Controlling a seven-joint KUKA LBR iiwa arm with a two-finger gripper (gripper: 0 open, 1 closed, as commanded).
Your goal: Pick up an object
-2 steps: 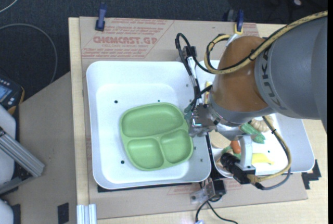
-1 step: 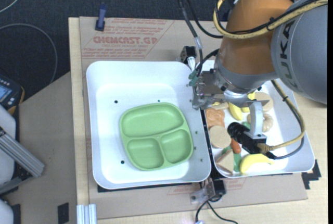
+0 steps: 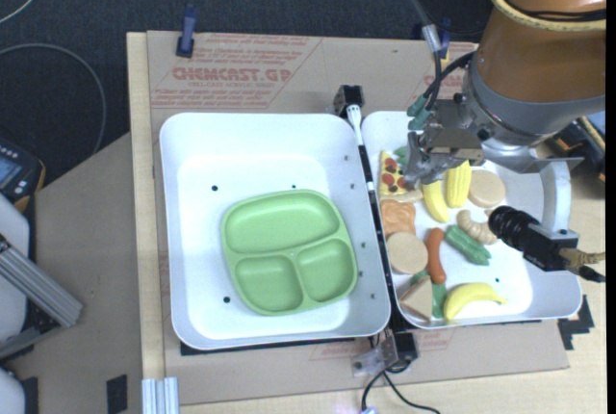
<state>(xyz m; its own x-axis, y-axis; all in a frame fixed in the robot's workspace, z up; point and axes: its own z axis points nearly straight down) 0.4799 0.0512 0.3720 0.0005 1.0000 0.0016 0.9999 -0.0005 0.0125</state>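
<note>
Gripper [image 3: 416, 169] low over right bin [image 3: 553, 301], near its left wall, above pizza slice [image 3: 392, 177]; finger state: cannot tell. Toy food crowded: descend straight, centre on slice, avoid corn [image 3: 459, 182] beside, close before lifting

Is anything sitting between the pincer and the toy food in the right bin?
Nothing visible does. The pincer is low over the top left corner of the right bin, right at the pizza slice, with the corn cob and a banana beside it. The food is tightly packed, so neighbours crowd any grasp.
</note>
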